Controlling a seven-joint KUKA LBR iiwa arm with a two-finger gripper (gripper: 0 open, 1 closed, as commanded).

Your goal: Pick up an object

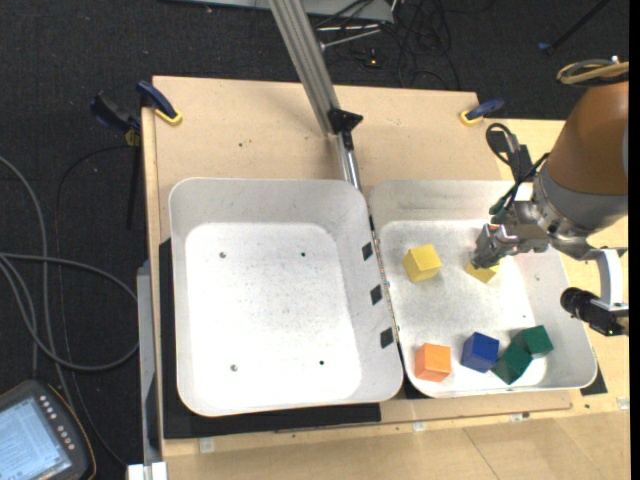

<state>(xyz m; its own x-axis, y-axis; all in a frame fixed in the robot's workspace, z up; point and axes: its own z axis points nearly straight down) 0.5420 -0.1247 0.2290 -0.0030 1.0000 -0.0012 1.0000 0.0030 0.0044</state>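
Overhead slanted view of the bench [250, 118] carrying two shallow white bins side by side. The left bin [190, 218] holds no blocks; the right bin [400, 203] holds all candidates for the pick.

The arm [590, 158] enters from the right edge of the bench, and its gripper [488, 258] is lowered into the right bin directly over a small yellow block [483, 273] near the middle of the bin's floor. Only a sliver of that block shows below the gripper body. Whether the fingers are spread, closed, or gripping the block cannot be told, since the gripper hides the contact.

A second, larger yellow cube [423, 262] sits apart to the left, nearer the bin's inner wall. Along the near edge of the right bin lie an orange cube [433, 360], a blue cube [481, 351] and two green blocks [524, 353], the last three crowded together by the near right corner.

The isolated position of the small yellow block probably makes it the easier target: there is free floor on both sides for the fingers, whereas the clustered blocks leave little entry room. The pick is judged to be at the descent-or-grasp step, not yet confirmed.
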